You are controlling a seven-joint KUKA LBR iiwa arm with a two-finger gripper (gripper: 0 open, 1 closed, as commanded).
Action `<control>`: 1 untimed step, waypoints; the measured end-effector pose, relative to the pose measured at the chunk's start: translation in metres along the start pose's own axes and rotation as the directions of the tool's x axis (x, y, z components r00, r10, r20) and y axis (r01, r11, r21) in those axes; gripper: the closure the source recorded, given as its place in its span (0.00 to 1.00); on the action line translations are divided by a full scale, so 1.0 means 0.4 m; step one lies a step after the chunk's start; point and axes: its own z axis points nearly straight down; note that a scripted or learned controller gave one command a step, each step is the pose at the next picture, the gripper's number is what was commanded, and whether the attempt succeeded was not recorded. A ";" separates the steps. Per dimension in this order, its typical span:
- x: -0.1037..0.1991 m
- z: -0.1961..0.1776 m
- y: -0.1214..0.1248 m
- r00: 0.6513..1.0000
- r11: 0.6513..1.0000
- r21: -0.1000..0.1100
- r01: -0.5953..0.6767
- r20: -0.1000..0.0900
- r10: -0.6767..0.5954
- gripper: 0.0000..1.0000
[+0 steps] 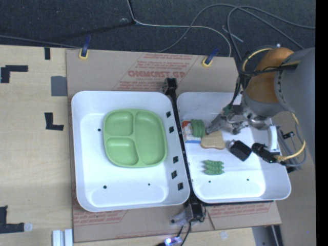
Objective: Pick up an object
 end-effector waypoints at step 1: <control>0.011 -0.021 -0.002 1.000 1.000 0.005 0.002 -0.007 -0.002 1.00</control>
